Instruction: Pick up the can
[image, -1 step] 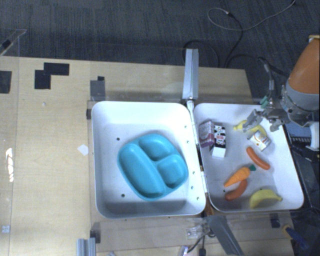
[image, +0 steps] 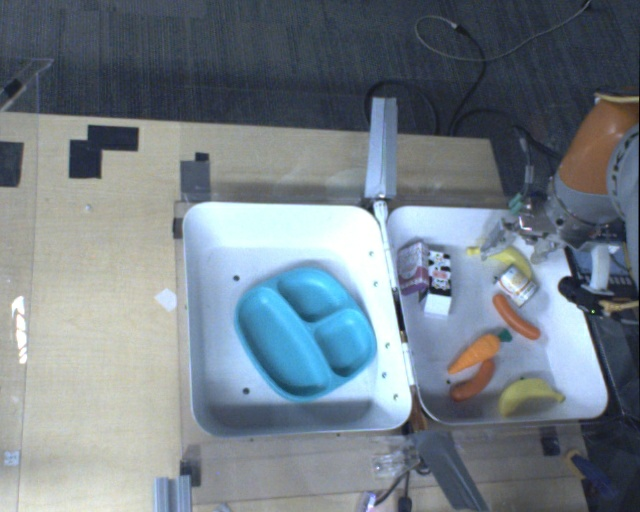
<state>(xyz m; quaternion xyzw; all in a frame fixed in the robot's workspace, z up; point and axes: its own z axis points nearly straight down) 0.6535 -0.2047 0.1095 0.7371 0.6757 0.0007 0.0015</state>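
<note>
The can (image: 518, 287) is small and silver with a pale label. It lies on its side in the right bin (image: 590, 400), near the far right corner. A yellow banana (image: 510, 261) touches it on the far side, and a red sausage (image: 516, 317) lies just in front. My gripper (image: 520, 240) hangs just above and behind the can and the banana. Its fingers are spread open with nothing between them. The grey arm with its orange band (image: 600, 140) comes in from the upper right.
The right bin also holds a purple carton (image: 410, 267), a black-and-white box (image: 438, 281), a carrot (image: 474, 352), a second sausage (image: 472, 381) and another banana (image: 530, 396). A blue divided plate (image: 305, 330) lies in the left bin (image: 210, 300). A metal divider post (image: 381, 150) stands between the bins.
</note>
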